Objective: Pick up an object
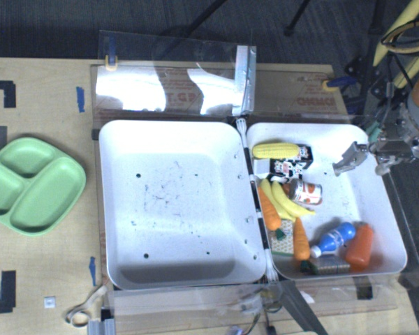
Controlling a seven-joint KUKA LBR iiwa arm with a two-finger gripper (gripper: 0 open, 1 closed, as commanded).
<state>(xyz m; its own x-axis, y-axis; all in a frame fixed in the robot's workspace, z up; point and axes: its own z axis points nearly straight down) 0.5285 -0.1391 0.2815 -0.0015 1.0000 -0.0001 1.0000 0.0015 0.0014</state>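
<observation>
Right bin [349, 135] holding toys: an orange bottle [360, 246] and blue bottle [334, 239] nearest, below the gripper [363, 153]; carrots [269, 210], bananas [285, 199] and a can [307, 192] to its left; corn [275, 150] farthest. Gripper fingers apart, holding nothing.

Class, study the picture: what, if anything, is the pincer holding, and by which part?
Nothing. The pincer hovers over the right bin, with no object between its fingers; the corn cob and bananas lie untouched.

Wooden bench [42, 82], two white bins [174, 145], green divided plate [33, 185]
</observation>
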